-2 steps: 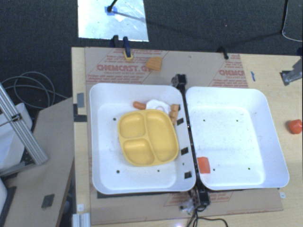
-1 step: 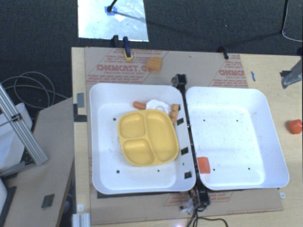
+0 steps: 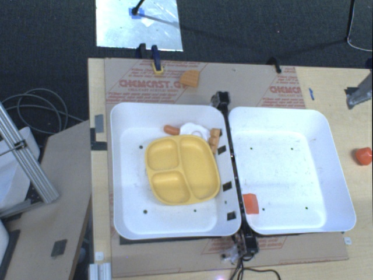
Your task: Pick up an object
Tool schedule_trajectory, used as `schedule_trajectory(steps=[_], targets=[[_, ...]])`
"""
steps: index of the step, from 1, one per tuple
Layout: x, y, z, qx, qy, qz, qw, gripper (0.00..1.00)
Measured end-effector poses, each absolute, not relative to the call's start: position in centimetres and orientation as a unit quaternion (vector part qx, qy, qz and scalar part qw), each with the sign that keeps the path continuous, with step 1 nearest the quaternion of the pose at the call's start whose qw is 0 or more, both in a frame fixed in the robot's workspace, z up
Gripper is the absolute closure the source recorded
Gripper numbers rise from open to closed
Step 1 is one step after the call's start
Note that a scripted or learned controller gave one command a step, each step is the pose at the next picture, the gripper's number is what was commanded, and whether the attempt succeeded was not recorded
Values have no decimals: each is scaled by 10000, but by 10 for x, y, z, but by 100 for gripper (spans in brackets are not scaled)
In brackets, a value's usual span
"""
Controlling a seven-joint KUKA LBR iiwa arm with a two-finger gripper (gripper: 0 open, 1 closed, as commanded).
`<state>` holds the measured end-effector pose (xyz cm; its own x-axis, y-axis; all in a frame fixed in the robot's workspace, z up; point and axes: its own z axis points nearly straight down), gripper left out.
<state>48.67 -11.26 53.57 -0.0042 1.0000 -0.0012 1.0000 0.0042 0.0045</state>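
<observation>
The left bin holds a yellow divided plate. Behind the plate lie a small orange sausage-shaped piece, a white object and a tan piece. An orange-red block sits in the near left corner of the right bin. A grey end of my gripper pokes in at the right edge, over the bench beyond the right bin's far right corner and apart from every object.
A tan block lies on the cardboard behind the left bin, near a yellow-and-blue clamp. An orange object rests on the bench right of the right bin. Black clips join the bins along the middle.
</observation>
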Motion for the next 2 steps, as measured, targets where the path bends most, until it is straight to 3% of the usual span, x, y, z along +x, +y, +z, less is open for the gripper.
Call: schedule_trajectory(steps=[2], targets=[[487, -113, 536, 7056, 7086, 12, 20, 0]])
